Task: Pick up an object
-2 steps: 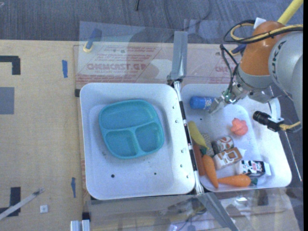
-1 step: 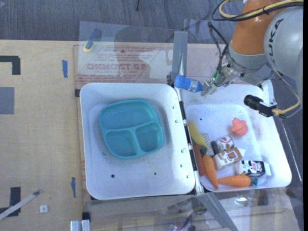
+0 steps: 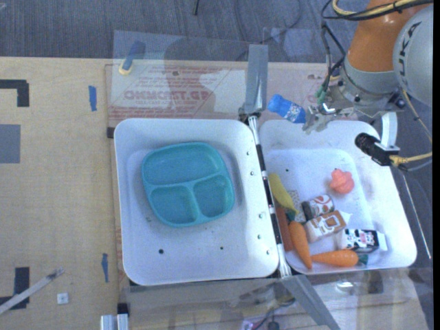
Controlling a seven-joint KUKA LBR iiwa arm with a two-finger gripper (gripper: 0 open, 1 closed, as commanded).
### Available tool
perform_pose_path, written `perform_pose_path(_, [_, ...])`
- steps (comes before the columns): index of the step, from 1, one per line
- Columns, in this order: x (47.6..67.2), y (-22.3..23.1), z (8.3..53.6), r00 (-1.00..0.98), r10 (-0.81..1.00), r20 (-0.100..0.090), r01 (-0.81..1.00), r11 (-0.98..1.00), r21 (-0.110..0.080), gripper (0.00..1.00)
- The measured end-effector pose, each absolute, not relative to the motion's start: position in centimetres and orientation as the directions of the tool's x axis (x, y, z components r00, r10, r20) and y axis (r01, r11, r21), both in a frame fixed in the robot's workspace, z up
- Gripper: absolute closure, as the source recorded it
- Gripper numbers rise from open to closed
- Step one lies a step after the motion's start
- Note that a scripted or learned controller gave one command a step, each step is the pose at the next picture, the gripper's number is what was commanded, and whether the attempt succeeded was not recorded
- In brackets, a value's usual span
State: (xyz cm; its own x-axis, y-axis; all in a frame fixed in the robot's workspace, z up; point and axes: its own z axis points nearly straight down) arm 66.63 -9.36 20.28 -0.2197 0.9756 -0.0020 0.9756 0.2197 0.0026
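While the grey arm with its orange band reaches in, the pincer (image 3: 317, 119) hangs over the far rim of the right white bin (image 3: 405, 239), and whether it grips anything cannot be told. A small blue plastic bottle (image 3: 286, 109) lies just beside it, toward the left bin (image 3: 127, 184). Well nearer the camera lie a pink rounded toy (image 3: 341, 181), a yellow banana (image 3: 280, 192), two orange carrots (image 3: 298, 245) and small cartons (image 3: 324, 223).

Teal divided plate (image 3: 187, 192) is seen in left white bin (image 3: 130, 253). Wooden desk (image 3: 55, 184) w/ blue tape bits (image 3: 92, 97) and black marks (image 3: 19, 92) is seen at left.
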Motion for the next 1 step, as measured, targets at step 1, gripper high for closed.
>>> perform_pose_path(1, [66.64, -9.31, 20.29, -0.22, 0.975, -0.002, 0.975, 0.22, 0.002, 0.0])
